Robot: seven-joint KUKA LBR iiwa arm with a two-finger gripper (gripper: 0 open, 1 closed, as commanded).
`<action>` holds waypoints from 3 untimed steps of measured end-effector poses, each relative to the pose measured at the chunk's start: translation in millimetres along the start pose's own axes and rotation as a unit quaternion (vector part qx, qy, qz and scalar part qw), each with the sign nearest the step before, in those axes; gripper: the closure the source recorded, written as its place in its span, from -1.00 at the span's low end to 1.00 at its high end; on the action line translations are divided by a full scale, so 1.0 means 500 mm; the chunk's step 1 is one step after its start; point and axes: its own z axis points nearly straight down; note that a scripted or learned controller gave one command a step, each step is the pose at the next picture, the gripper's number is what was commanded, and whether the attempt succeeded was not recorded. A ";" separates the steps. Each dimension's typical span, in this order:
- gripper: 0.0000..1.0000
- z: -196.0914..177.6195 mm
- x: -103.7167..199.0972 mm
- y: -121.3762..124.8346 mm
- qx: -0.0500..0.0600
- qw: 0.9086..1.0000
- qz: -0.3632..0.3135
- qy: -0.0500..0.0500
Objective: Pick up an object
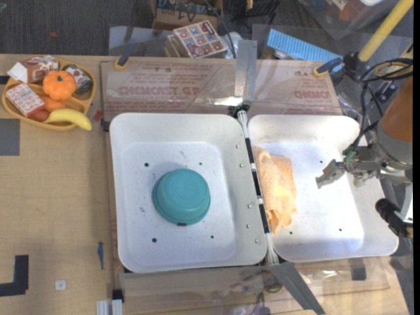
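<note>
Camera view: the gripper hangs over the right bin, its fingers too blurred to tell whether spread or closed, nothing visibly between them. At its nine o'clock an orange cloth lies crumpled against that bin's left wall. Further toward nine o'clock, a teal bowl sits upside down mid left bin.

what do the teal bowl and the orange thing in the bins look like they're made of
Teal bowl: probably plastic, upside down in the left bin; smooth, even colour, matte with a soft sheen.
Orange thing: looks like cloth, lying crumpled and folded along the right bin's left wall; soft wrinkles, no shine.
</note>
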 end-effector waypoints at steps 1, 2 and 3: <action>-1.00 0.205 0.089 0.109 -0.006 0.998 0.056 -0.001; -1.00 0.204 0.105 0.146 -0.005 1.000 -0.024 -0.002; -1.00 0.111 -0.047 0.171 -0.002 1.000 0.005 -0.001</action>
